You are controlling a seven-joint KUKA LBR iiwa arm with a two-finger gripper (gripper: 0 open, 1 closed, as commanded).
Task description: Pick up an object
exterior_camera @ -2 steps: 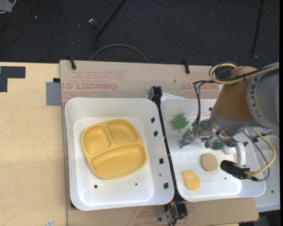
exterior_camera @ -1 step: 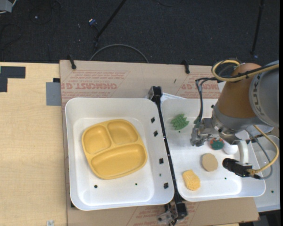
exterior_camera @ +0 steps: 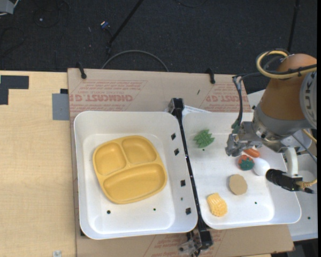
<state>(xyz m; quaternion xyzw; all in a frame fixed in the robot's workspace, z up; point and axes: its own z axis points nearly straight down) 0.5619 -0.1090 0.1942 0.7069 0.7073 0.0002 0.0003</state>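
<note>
Teal-orange toy (exterior_camera: 247, 160) just beside end effector (exterior_camera: 234, 148)

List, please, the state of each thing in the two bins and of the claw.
Yellow divided tray: lies flat in left bin, compartments bare.
Green broccoli toy: lying free in right bin.
Tan disc: lying flat, free.
Corn toy: lying free.
Claw: low over right bin, beside an orange-and-teal toy.

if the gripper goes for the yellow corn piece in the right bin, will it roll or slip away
The corn looks short, rounded and barrel-like, so a push would probably roll it across the smooth floor of the right bin. Its bumpy kernel surface may give the fingers some grip. It looks like a small toy, so probably light and stiff. It lies apart from the tan disc.
</note>
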